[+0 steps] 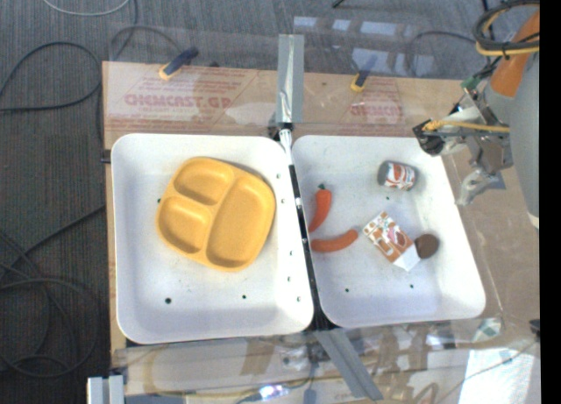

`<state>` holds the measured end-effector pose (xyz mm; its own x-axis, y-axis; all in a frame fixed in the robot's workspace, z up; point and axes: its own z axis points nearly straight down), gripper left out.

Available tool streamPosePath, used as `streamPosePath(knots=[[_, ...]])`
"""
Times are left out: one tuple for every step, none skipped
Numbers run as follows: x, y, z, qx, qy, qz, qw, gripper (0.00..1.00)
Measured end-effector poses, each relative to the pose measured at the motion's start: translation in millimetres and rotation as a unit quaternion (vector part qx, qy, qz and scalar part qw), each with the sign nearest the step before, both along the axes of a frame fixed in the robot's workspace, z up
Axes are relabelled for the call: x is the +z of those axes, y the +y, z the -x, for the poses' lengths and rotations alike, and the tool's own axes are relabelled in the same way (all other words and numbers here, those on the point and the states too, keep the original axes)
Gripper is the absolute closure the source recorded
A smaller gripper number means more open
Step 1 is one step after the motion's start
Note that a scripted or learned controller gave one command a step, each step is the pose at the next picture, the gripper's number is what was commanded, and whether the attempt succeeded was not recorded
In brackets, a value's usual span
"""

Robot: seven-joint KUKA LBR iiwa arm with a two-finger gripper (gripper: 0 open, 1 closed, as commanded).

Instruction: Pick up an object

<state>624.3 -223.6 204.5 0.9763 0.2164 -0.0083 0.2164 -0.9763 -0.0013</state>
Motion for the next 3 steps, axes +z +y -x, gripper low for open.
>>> streamPosePath(knots=[[-62,41,-27,0.031,0.001,0.0000,0.9995,0.00],[10,-1,59,-0.002,0.001,-0.0002,1.0000,0.00],[-43,52,6,-0.002,0.001,-0.0009,1.0000,0.00]])
